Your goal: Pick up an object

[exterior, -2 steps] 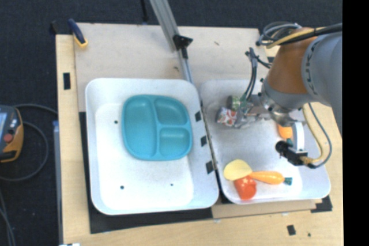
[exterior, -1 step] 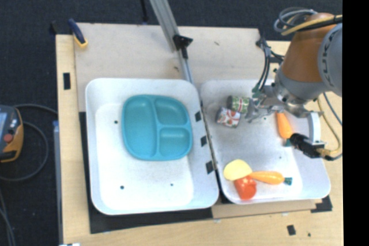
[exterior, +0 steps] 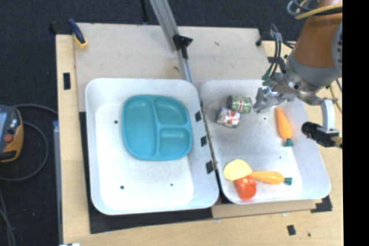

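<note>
The pincer (exterior: 264, 99) hangs low over the back part of the right bin (exterior: 305, 178), and whether it is spread or pressed together I cannot tell at this slant; nothing shows gripped in it. Taking the pincer as the landmark: just to its left, close to touching, lies a small green can (exterior: 240, 104) on its side, long axis running left to right across the bin, one end turned toward the pincer. Just beyond the can, left and a little nearer the front, lies a crumpled red-and-white packet (exterior: 228, 118). To the pincer's right and slightly forward lies an orange toy carrot (exterior: 283, 125), long axis running nearly front to back. Well forward of the pincer, near the bin's front wall, a yellow rounded piece (exterior: 237, 169) touches a red toy pepper (exterior: 245, 188), and a second orange carrot (exterior: 267, 177) lies beside them, lengthwise left to right with its green tip to the right. Far to the pincer's left, the left bin (exterior: 106, 193) holds a teal divided plate (exterior: 157, 127). Both bins rest on the table (exterior: 132, 52).
</note>
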You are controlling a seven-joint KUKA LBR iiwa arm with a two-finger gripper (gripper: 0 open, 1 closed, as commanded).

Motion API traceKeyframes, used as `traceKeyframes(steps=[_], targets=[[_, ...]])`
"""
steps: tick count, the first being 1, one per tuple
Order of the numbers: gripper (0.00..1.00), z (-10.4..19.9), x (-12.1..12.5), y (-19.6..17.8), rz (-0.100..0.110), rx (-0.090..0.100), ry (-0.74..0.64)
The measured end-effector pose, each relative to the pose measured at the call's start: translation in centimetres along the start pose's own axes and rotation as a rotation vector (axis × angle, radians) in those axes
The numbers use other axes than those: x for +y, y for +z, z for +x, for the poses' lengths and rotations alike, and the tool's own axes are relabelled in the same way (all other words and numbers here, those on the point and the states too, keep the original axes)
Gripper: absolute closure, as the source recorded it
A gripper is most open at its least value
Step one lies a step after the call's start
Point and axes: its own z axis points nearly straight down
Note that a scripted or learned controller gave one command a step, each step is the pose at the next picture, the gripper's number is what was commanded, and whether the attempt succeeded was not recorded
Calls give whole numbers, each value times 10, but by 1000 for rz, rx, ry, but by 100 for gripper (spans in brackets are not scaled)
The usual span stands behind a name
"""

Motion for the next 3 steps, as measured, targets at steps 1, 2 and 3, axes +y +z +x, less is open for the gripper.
traceKeyframes(steps=[1, 2, 3], targets=[[100, 52, -7, -12, 3, 3, -5], [100, 110, -11, -15, 5, 4, -6], [100, 155, -31, -6, 6, 2, -4]])
